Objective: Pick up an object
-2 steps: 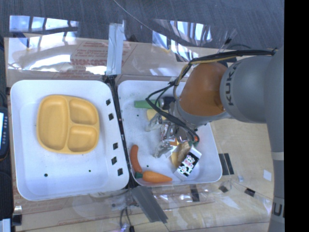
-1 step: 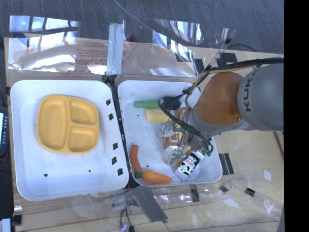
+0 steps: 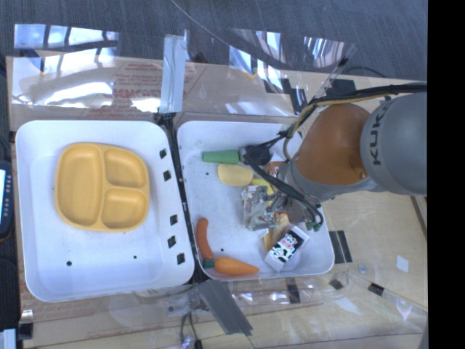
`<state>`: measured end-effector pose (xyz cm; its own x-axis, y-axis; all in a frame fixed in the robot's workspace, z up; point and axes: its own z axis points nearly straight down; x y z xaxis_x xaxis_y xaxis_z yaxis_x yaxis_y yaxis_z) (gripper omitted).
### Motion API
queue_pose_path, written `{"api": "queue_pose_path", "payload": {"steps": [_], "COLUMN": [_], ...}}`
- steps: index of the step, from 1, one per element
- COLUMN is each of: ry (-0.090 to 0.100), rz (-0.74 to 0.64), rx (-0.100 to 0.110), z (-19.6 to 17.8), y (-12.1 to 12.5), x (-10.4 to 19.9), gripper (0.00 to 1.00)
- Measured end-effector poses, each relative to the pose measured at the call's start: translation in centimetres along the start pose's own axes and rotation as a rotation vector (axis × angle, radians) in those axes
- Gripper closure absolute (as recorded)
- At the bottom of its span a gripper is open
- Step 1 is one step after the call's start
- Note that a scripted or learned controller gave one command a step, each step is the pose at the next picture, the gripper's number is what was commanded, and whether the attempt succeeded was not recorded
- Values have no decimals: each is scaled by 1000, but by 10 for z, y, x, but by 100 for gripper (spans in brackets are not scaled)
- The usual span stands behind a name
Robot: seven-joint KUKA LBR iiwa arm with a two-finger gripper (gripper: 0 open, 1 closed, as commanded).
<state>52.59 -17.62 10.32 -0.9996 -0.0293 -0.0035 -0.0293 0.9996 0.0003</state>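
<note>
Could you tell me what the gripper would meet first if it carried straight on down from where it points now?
Probably the small cow-patterned carton or clutter beside it under the gripper; depth is unclear.

Single fixed camera, mounted above the bench, looking down at a slant and far enough off to take in both white bins: left bin and right bin side by side. Arm enters from the frame's right.

Dark carpet beyond cardboard-topped bench
</note>
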Motion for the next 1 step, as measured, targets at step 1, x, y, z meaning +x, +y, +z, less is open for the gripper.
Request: {"api": "queue_pose_path", "payload": {"steps": [1], "ry": [-7], "rz": [251], "rx": [3], "z": [-184], "y": [16], "x": [-32], "gripper": [100]}}
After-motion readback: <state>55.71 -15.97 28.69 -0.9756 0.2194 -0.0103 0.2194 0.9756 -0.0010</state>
